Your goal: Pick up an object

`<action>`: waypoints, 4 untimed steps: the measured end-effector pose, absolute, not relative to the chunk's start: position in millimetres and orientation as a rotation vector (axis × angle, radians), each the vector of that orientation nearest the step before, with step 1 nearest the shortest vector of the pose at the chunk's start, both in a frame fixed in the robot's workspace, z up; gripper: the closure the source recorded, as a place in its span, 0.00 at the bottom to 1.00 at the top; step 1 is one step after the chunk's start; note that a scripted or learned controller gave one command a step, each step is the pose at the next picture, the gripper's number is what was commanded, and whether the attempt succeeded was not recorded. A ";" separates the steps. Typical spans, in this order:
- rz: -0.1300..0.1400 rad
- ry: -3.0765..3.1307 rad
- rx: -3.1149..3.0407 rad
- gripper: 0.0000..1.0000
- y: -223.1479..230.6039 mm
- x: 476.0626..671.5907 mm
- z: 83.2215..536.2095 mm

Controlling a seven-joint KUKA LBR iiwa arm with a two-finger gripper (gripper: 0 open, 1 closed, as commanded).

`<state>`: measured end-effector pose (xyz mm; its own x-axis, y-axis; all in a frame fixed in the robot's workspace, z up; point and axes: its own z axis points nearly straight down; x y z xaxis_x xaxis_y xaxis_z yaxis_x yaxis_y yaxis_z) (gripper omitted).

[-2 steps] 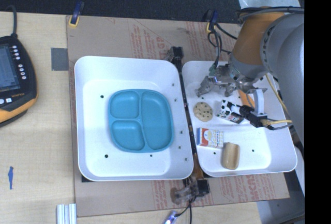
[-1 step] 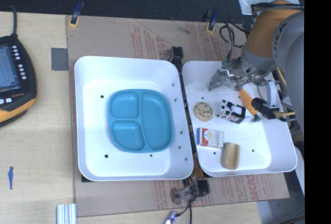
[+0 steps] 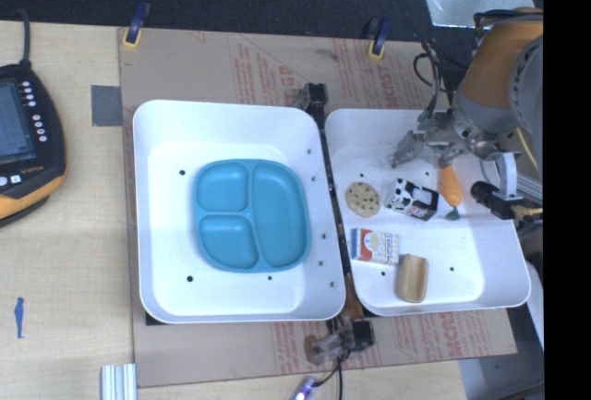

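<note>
The gripper (image 3: 427, 149) is hovering over the back of the right bin (image 3: 499, 292), its fingers spreading wide and holding nothing. The carrot (image 3: 450, 187) is lying just beside them toward the tabletop's front, long axis running front to back. A black-and-white toy (image 3: 411, 198), cookie (image 3: 362, 198), small box (image 3: 375, 246) and bread piece (image 3: 412, 278) are crowding nearby.

Two white bins (image 3: 152, 204) — one blue plate (image 3: 250, 214), five small objects (image 3: 362, 198).

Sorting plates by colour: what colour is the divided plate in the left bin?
Light blue; the divided plate shows clearly in the camera view.
</note>
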<state>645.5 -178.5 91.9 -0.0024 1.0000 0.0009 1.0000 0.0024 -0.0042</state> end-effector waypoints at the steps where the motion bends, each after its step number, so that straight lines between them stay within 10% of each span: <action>1: 0.001 -2.224 -2.218 0.00 -212.1 656.5 104.8; 2: 0.005 -2.225 -2.215 0.00 -211.8 624.6 105.8; 3: 0.006 -2.226 -2.213 1.00 -212.2 624.8 116.3; 4: 0.006 -2.226 -2.213 0.00 -212.2 624.8 116.2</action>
<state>624.8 -212.2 116.2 -0.0059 1.0000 -0.0009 1.0000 0.0059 -0.0045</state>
